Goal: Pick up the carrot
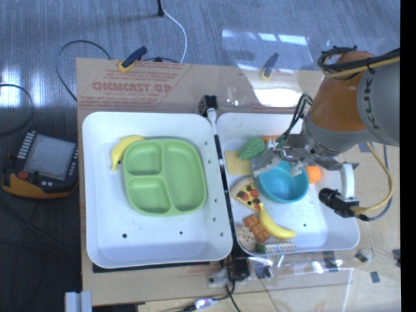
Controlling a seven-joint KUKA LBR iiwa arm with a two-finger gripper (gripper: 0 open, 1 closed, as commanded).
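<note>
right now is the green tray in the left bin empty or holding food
Empty: all three compartments of the green tray show bare green. A banana lies beside it at its upper-left edge, not inside.

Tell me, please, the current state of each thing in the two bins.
Green divided plate: flat in left bin.
Banana: beside the plate's left edge.
Blue bowl: upright in right bin.
Second banana: lying below the bowl.
Claw: above the bowl; grip unclear.

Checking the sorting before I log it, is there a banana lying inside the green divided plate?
No. The green plate's compartments hold nothing; one banana lies beside its rim in the left bin, another banana in the right bin.
</note>
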